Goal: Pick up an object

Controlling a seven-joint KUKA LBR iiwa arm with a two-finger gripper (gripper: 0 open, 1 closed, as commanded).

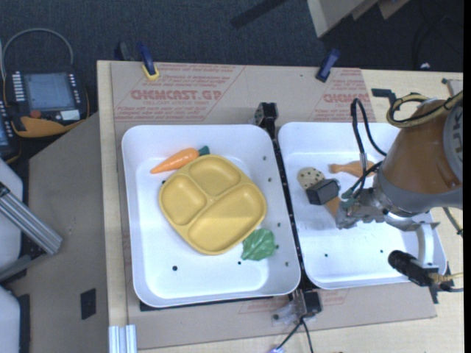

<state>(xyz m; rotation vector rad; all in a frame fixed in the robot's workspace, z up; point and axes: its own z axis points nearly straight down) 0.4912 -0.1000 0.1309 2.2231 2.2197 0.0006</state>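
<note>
1. Your bench is a brown board [221, 87] carrying two shallow white bins, the left bin [140, 219] and the right bin [346, 267], set on dark carpet [184, 13]. A handheld screen unit [45, 98] sits far left of the gripper.
2. Red print on the board reads roughly "CHEMCAST", repeated; the rest is too small to read.
3. The gripper [352, 215] hangs over the right bin, under the orange band [423, 160]. You cannot tell from here how its tips stand.
4. Just left of the gripper and a little farther up lies a small dark block [322, 191], with a tan disc [309, 176] touching it. A tan drumstick-shaped piece [346, 169] lies above the gripper.
5. Well left of the gripper, in the left bin: yellow divided plate [213, 204], carrot [175, 159], green leaf [259, 244].
</note>
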